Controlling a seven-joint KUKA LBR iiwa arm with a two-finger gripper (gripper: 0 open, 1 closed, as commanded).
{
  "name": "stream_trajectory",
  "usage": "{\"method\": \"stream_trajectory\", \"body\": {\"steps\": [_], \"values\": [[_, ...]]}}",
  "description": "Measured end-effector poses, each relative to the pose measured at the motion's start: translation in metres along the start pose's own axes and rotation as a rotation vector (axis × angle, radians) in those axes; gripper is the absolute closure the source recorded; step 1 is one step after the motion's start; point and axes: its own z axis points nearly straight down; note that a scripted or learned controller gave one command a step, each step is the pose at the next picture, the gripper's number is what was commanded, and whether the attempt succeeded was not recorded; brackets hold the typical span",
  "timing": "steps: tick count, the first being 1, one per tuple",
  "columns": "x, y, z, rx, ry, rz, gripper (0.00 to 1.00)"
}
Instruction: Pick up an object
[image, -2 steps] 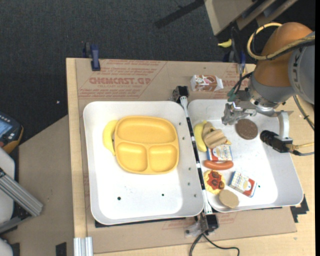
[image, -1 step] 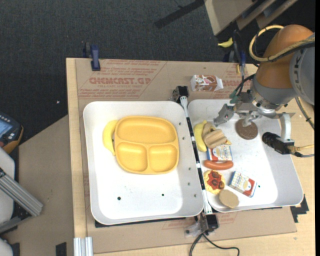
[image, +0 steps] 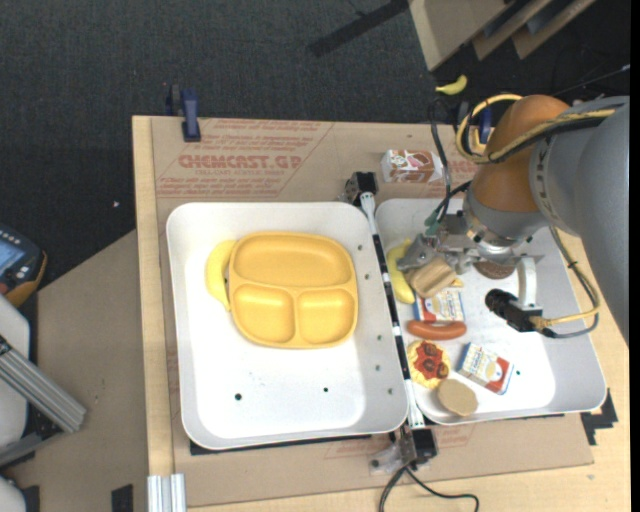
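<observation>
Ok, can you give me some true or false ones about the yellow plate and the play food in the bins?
1. The yellow divided plate lies in the left bin. True.
2. The hot dog lies on the yellow divided plate. False: it lies in the right bin.
3. The tool is over the right bin. True.
4. The plate has three compartments. True.
5. The banana lies outside both bins. False: it lies in the right bin, by its left wall.
</observation>
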Motion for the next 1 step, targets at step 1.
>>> {"method": "stream_trajectory", "body": {"steps": [1], "values": [[-0.0007,0.0008,-0.0139,-0.005,-0.003,0.0,1.0]]}}
